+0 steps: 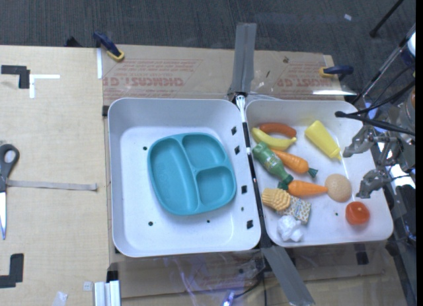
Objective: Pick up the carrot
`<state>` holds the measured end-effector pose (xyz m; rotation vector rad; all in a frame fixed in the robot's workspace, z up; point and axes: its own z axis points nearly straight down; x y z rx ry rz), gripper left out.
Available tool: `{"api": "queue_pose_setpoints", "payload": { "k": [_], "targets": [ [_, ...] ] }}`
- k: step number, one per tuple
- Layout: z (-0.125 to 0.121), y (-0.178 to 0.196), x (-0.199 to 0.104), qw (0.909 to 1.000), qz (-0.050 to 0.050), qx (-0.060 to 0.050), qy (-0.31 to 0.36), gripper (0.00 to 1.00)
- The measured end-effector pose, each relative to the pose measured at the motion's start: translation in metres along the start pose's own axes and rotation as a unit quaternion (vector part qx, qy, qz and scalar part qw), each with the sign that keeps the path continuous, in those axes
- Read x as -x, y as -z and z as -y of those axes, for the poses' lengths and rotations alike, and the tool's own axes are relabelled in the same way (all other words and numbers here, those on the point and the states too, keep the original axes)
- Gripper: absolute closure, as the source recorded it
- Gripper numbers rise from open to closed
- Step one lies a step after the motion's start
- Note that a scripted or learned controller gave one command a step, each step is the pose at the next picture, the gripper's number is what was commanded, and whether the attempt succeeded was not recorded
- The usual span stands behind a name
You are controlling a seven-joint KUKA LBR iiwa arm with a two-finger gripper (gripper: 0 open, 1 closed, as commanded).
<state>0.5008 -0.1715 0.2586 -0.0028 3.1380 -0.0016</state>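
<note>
Carrot (305,188) well left of spread fingers (362,145).

A teal divided plate (192,174) lies in the left bin (122,186); scissors (5,179) lie well apart.

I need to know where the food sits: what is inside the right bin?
In the right bin lie two carrots, a banana, an egg, a tomato and more; their undersides are hidden.
</note>
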Motion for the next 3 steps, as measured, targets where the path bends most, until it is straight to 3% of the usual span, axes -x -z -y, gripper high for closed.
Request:
{"api": "queue_pose_setpoints", "payload": {
  "k": [1,2,3],
  "targets": [
    [-0.034,-0.120,0.035,0.9935,-0.001,0.000,-0.114,0.00],
    [-0.060,-0.165,0.063,0.9785,0.001,0.000,-0.206,0.00],
    [-0.060,-0.155,0.065,0.9788,0.003,-0.001,-0.205,1.00]
  ]
}}
